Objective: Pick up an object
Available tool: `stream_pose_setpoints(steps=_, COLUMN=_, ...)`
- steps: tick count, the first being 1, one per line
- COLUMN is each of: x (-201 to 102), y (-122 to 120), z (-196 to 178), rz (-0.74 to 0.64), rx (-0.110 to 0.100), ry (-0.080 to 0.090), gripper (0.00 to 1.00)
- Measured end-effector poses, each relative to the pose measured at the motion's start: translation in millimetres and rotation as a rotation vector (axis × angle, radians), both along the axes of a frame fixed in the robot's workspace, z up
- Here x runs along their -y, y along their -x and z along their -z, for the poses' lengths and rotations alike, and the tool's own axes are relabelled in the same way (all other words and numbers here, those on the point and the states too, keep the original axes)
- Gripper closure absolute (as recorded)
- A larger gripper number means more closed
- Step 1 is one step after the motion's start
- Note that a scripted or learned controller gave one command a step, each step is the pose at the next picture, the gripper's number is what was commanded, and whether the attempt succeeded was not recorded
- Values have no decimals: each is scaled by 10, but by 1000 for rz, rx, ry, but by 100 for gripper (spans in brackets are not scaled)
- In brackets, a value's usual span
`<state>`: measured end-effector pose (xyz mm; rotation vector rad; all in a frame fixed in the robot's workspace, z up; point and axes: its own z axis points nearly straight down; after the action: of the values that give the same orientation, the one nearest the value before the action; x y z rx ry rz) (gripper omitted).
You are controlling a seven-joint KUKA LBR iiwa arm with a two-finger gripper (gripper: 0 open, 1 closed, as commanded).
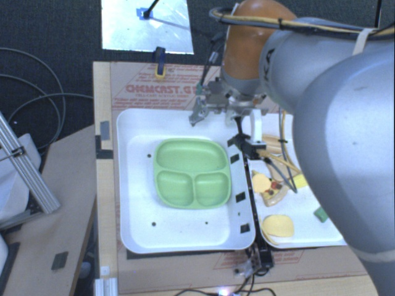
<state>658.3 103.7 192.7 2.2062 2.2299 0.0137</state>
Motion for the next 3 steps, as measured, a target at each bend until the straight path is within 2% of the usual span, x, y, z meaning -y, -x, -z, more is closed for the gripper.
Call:
stream_pose_setpoints(steps=1, x=7, y=724, z=92, rz=11, rx=-14, ry=2, gripper=0)
stream_pose_setpoints(steps=2, x=-774, y=169, z=14, rz=0, rx=-3, ry=-2, gripper=0)
stream_pose_setpoints(steps=3, x=-696, y=-24, z=-1464, rz=5, rx=10, ry=-2, gripper=0)
